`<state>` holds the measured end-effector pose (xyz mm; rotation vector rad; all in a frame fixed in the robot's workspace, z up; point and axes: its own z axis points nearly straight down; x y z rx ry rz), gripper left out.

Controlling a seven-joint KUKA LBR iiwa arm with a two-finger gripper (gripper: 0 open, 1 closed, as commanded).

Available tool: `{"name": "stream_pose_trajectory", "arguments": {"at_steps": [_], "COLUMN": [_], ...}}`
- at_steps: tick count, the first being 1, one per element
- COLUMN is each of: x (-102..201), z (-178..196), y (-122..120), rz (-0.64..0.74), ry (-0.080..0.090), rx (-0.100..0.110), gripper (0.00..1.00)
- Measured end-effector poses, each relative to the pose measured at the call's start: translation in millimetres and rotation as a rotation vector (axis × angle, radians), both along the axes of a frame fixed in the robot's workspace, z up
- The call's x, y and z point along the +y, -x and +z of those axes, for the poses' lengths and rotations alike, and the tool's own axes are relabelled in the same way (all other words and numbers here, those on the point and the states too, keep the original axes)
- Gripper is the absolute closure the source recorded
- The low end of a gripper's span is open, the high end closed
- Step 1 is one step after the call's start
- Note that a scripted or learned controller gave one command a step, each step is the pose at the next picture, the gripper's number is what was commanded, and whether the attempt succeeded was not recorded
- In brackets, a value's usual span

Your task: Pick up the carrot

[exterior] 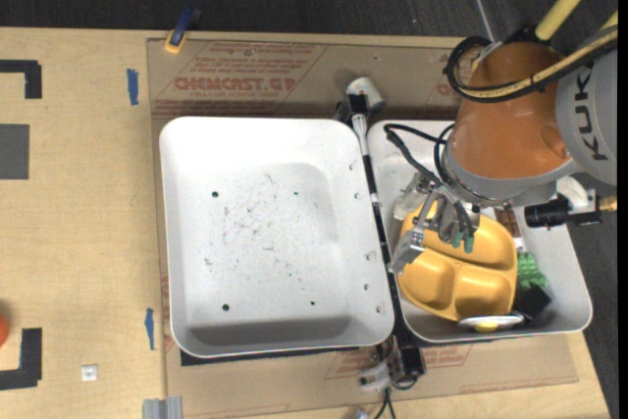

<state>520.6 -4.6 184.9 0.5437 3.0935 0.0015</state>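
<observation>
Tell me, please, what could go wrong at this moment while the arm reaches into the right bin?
1. The gripper hangs over a large yellow object, not over anything that looks clearly like a carrot, so it may close on the wrong thing.
2. The objects in the right bin lie crowded together, with a green piece pressed beside the yellow one, so a grasp may catch or push a neighbour.
3. The gripper works close to the bin's left wall and could strike it.

I see the tan bench (78, 211) carrying a brown cardboard sheet (250, 74); the left white bin (196, 152) and the right white bin (574, 294) sit on it side by side, touching
</observation>
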Motion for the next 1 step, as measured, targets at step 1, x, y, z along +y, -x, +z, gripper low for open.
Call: {"name": "stream_pose_trajectory", "arguments": {"at_steps": [1], "x": [0.0], "z": [0.0], "y": [0.0], "rz": [0.000], "ry": [0.000], "rx": [0.000], "gripper": [0.00]}}
